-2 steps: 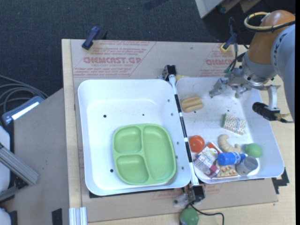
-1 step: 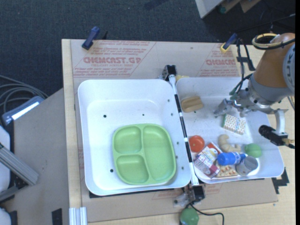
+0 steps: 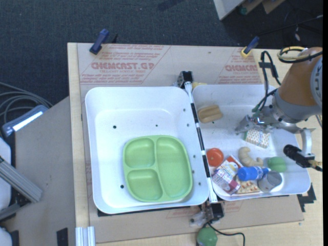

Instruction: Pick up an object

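Two white bins sit side by side on my table (image 3: 128,60), a green divided tray (image 3: 156,168) in the left one, my tool (image 3: 254,123) just above a patterned packet (image 3: 258,137) at the right bin's three o'clock, its grip impossible to tell.

1. The left bin (image 3: 102,111) has bare floor along its back and left side; the green tray (image 3: 156,168) takes up the front middle.
2. The right bin (image 3: 225,94) is open at the back, apart from the bread roll (image 3: 209,113).
3. Its front is crowded: tomato (image 3: 215,155), packet (image 3: 224,178), blue bottle (image 3: 250,173), can (image 3: 271,181), touching or just beside each other.
4. The arm (image 3: 302,86) and gripper (image 3: 253,123) hang over the right bin's right side, above the patterned pouch (image 3: 258,137).
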`<state>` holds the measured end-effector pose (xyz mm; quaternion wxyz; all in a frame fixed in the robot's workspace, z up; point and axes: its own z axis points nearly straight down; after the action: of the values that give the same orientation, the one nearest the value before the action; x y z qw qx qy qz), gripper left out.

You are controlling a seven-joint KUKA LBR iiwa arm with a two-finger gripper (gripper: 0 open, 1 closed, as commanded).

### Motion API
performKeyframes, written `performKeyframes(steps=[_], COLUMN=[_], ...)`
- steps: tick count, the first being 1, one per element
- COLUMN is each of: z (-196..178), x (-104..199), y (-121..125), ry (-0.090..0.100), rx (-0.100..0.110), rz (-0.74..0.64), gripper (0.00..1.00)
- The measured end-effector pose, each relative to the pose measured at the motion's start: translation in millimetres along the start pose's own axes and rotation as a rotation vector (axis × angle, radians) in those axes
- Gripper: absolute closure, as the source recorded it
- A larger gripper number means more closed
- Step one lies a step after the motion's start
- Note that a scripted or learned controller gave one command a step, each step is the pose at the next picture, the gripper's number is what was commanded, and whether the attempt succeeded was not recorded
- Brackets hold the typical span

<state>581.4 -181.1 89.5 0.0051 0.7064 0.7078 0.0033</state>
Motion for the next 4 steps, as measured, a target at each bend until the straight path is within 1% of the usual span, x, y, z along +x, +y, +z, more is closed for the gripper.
performKeyframes(steps=[1,2,3,4], z=[-11,-11,-96,-128], x=[-2,-2,94,17], y=[1,1,-3,-7], ry=[-0.005,-0.004,0.003,0.0], rx=[-0.005,-0.004,0.01,0.009], rz=[0.002,0.003,0.0,0.003], gripper=[1.0,0.0,0.0,0.0])
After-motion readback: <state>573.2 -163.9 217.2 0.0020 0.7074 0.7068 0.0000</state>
